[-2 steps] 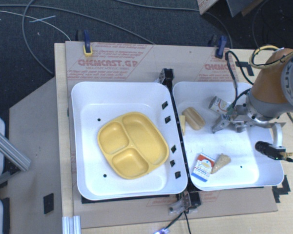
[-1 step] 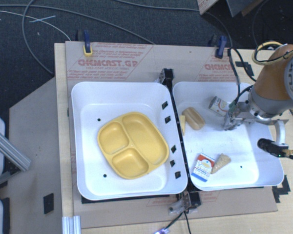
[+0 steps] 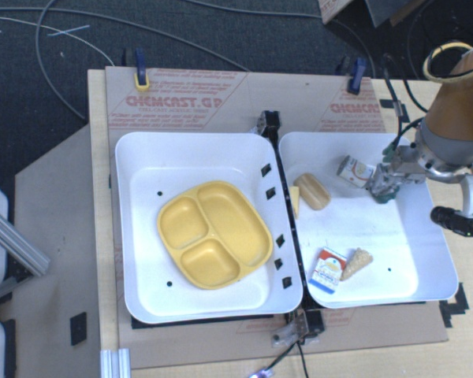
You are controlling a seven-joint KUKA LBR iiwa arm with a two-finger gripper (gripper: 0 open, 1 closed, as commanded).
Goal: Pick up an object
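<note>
reaching in from the right, the grey arm with the orange band (image 3: pixel 451 109) has its gripper (image 3: pixel 382 186) low over the upper part of the right-hand shallow white bin (image 3: pixel 426 286), and whether it is open, closed or clamped on anything cannot be told at this size. just beside it on the left lies a small silvery crumpled packet (image 3: pixel 352 169), which looks like the nearest candidate for the pick; whether the gripper touches it is unclear. a tan bread-roll-shaped object (image 3: pixel 313 191) sits a little further left, close to the divider between the bins, with a pale yellow flat piece (image 3: pixel 295 202) tucked against the bin wall beside it, likely hard to reach because it hugs the wall. near the front of the same bin a small red, white and blue carton (image 3: pixel 328 269) lies touching a beige wedge-shaped piece (image 3: pixel 359 261), and that contact could make a clean grasp of either awkward. the left-hand white bin (image 3: pixel 134 211) carries a yellow plastic tray with three compartments (image 3: pixel 213 233), lying flat and tilted in plan, too broad for an easy pinch. both bins rest side by side on a brown paper-covered board (image 3: pixel 181 93) held to the table by blue clamps (image 3: pixel 141 69) at the back edge, presumably so nothing shifts. my judgement is that the approach is in hand and no lift is done yet.
</note>
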